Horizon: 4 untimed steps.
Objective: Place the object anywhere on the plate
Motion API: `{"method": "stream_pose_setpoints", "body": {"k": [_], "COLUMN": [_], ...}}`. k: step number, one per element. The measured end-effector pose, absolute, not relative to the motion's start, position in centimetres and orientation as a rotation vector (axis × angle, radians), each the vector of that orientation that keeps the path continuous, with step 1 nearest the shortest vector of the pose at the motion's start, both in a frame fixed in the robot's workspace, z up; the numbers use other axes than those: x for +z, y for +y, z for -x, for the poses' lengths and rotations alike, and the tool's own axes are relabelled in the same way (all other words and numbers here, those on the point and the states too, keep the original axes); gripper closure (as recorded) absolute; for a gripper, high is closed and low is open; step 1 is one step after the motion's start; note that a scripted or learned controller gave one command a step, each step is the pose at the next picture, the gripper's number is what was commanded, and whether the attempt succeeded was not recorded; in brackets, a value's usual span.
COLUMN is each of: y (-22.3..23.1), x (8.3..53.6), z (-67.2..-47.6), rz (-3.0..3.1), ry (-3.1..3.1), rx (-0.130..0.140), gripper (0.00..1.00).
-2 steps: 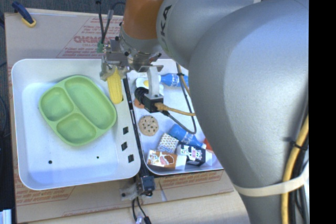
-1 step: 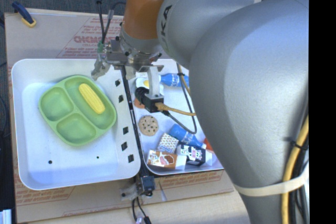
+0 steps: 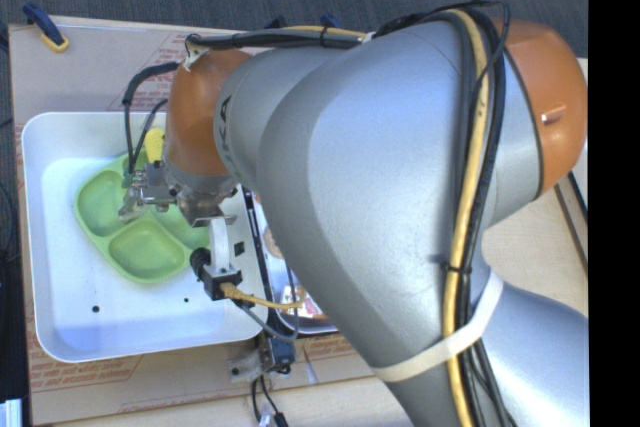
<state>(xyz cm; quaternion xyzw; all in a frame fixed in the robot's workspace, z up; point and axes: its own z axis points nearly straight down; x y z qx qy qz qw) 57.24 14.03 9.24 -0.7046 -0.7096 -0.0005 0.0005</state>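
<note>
Camera view has the big grey arm (image 3: 400,215) covering most of what we can see. The gripper (image 3: 150,195) sits over the green divided plate (image 3: 140,250) in the left white bin (image 3: 50,315). A yellow object (image 3: 153,146) peeks out just behind the wrist, at the plate's far edge.

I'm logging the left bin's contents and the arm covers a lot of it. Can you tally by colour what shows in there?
Green: 1, the sectioned green plastic plate
Yellow: 1, a small yellow object at the plate's far edge, partly hidden by the arm
Total: 2, lying in the shallow white bin. More may lie under the arm.
</note>
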Motion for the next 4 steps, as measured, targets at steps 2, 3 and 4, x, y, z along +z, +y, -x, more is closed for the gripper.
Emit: {"method": "stream_pose_setpoints", "body": {"k": [2, 3, 4], "y": [10.0, 13.9, 13.9], "x": [30.1, 21.8, 21.9], "z": [-63.0, -65.1, -65.2], "rz": [2.215, 2.211, 2.211], "ry": [-2.23, -2.228, -2.229], "rx": [-0.002, 0.007, 0.005], "gripper": [1.0, 1.0, 0.0]}}
